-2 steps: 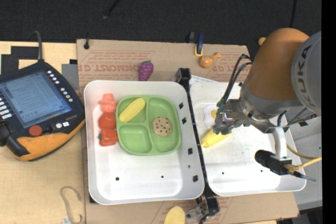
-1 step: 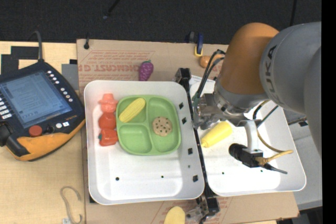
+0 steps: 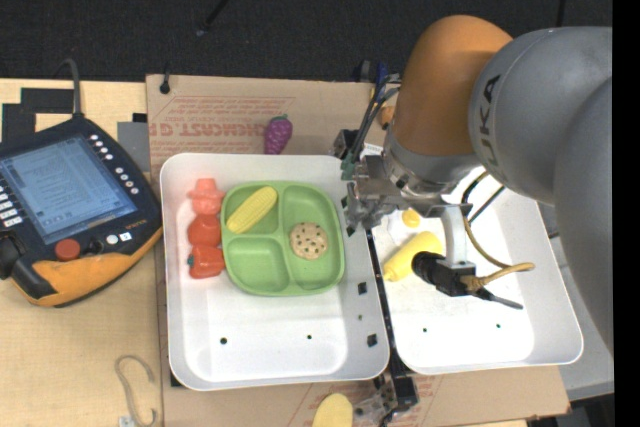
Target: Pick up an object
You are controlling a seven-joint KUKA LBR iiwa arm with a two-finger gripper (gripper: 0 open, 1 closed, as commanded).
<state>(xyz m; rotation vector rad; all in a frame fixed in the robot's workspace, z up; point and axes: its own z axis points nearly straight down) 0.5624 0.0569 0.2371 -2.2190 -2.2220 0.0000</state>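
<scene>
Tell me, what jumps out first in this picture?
The big grey arm with its orange band looms over the right bin. In the left bin a bright green divided plate holds a yellow corn cob and a cookie, with red toys beside it.

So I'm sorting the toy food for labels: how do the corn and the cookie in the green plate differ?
The corn is yellow and elongated, lying slantwise in the upper left compartment; the cookie is round, tan with dark chips, in the right compartment. The corn looks longer than the cookie. Both lie in the green divided plate in the left bin.
</scene>
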